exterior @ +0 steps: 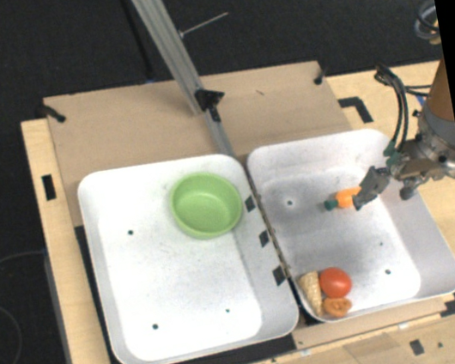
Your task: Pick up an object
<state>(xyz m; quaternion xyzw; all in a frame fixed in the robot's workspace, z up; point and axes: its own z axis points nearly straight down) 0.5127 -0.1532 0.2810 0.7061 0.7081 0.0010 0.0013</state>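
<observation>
You had the small orange carrot-shaped toy with a green tip (345, 198) lying in the right white bin (401, 277), near its right wall. The gripper (372, 188) was just beside the toy's orange end; if it gripped the toy I could not tell. The toy looked light, stiff and smooth, so it probably slips. I would take it across its thick middle.

I work in a robotics lab: two white bins (184, 332) on a plywood bench (65, 249), a metal camera pole (173, 47), black floor, toy food (334, 282).
</observation>
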